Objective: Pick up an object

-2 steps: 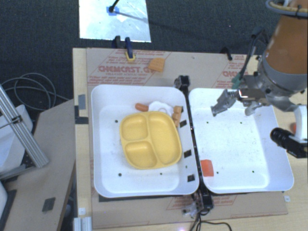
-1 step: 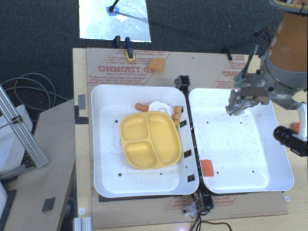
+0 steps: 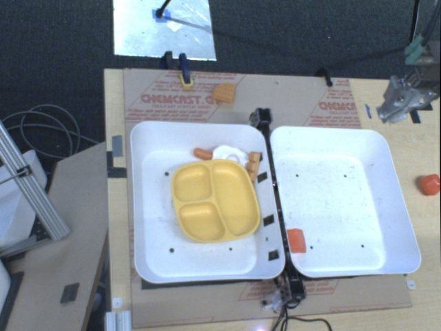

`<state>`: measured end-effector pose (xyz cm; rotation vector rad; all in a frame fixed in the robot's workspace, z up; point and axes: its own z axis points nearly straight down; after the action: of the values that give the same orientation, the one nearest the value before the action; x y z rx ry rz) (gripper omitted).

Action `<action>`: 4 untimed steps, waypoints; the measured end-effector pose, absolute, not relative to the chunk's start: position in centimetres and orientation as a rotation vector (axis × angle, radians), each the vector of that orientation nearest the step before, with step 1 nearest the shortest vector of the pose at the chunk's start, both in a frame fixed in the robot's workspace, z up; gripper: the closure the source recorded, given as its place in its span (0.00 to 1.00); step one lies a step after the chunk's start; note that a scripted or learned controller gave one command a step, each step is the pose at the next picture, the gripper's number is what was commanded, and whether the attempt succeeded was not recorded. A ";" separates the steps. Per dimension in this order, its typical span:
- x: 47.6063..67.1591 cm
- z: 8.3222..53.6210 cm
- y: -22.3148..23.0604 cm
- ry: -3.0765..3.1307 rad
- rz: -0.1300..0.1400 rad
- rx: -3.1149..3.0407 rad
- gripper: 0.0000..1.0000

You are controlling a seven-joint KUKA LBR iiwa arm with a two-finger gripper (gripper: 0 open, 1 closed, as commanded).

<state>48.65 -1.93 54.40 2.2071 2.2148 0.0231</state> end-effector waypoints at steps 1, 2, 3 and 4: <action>48.7 53.5 -1.7 2.225 0.004 2.214 0.00; 48.7 54.7 -1.8 2.228 0.009 2.206 1.00; 48.7 54.6 -1.7 2.229 0.007 2.207 0.00; 48.8 55.8 -1.8 2.232 0.012 2.199 1.00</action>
<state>48.75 -1.76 55.80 2.1987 2.2325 0.0117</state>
